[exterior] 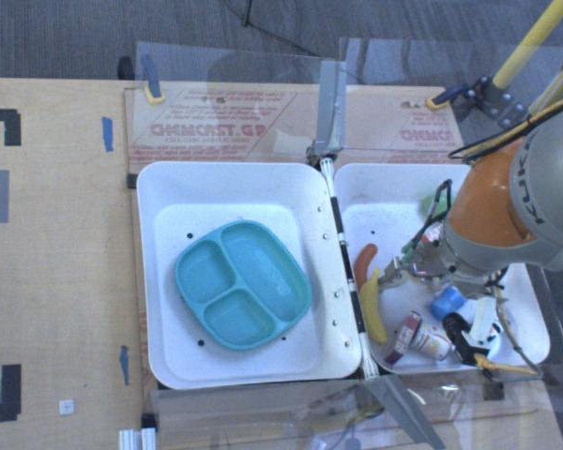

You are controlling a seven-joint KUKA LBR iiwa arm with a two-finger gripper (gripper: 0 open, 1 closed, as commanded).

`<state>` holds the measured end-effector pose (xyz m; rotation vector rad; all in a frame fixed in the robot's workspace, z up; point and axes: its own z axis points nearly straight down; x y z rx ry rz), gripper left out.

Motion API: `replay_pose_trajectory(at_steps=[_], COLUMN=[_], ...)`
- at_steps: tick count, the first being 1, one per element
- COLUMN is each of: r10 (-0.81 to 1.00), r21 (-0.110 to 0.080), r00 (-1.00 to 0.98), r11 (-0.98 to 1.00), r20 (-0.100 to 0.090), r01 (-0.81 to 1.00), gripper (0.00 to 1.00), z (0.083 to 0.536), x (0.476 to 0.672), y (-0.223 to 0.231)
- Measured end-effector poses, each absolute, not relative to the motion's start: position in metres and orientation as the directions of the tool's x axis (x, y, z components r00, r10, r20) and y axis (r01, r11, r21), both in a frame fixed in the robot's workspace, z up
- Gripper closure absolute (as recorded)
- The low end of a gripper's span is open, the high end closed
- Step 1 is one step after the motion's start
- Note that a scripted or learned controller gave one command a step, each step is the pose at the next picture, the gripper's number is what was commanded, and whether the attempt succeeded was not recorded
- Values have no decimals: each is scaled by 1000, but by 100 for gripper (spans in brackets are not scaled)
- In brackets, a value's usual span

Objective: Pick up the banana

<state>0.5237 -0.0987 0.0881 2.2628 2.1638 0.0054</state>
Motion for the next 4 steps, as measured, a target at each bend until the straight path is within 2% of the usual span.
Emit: replay_pose_trajectory(at_steps=[1,2,3,4], r10=[910,882,887,851], r21=[10,2,0,0], r00=[-416,-471,-462,-524], r11=[416,471,462,524], r20=[-8,-2,0,1], r01=[909,882,887,851], gripper=[0,0,0,0], z=[89,185,184,185], x=[562,532,487,480], y=[-94,-48,-12,-40])
